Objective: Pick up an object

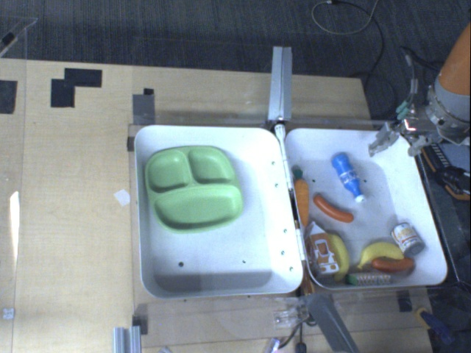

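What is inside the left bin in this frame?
The left bin holds one green divided tray, lying flat in its upper half. The bin floor under the tray is covered, so anything beneath it cannot be seen.

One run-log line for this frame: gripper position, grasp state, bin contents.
gripper: above right white bin far edge | grasp: nothing held | nearest item: blue plastic bottle | left white bin: green divided tray

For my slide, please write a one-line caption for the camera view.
Tool at the right bin's far rim, above a blue bottle, sausage and bananas; green tray in the left bin.
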